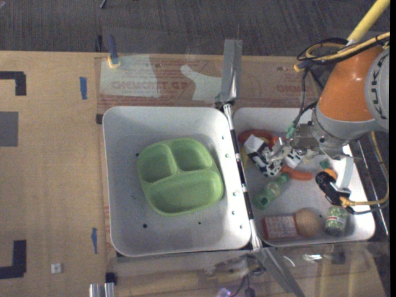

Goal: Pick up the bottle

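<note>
A small green bottle (pixel 271 193) lies on its side in the right bin (pixel 365 232), near the bin's left middle. My gripper (pixel 276 161) hangs over the same bin, just beyond the bottle's upper end and close to it. Nothing is visibly between its fingertips. The arm with its orange band (pixel 351 86) reaches in from the upper right.
The right bin also holds a white item (pixel 253 145), an orange curved piece (pixel 255 134), an orange strip (pixel 299 174), a red box (pixel 280 227), a brown round object (pixel 305 221) and a green can (pixel 336 220). A green divided plate (pixel 179 176) lies in the left bin (pixel 117 166).
</note>
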{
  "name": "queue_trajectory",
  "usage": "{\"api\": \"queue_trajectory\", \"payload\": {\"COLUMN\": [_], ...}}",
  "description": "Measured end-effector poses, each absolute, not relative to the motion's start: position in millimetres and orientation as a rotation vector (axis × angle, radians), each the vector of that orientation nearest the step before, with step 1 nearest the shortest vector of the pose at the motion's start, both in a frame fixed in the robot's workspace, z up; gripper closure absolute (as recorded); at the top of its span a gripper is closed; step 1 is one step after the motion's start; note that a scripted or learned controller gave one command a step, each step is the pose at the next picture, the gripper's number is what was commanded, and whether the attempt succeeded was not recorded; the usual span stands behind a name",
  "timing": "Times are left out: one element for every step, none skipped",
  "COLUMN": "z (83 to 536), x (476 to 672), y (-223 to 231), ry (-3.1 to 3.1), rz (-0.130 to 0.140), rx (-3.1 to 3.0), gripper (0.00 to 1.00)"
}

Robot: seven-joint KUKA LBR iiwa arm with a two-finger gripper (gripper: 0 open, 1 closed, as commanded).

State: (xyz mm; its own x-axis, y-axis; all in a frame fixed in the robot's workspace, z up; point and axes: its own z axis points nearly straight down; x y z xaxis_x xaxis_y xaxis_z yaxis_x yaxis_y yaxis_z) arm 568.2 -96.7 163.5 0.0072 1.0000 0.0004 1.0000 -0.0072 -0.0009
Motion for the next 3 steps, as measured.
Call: {"api": "queue_trajectory", "payload": {"z": [192.9,229.8,184.0], "x": [483.6,497.0,479.1], "y": [-46.4,-55.0,6.7], "ry": [-2.19,-2.439,-2.483], "rz": [0.002,-0.001,0.001], "rx": [-2.249,-1.983,-1.923], "gripper": [0.0,0.0,0.0]}}
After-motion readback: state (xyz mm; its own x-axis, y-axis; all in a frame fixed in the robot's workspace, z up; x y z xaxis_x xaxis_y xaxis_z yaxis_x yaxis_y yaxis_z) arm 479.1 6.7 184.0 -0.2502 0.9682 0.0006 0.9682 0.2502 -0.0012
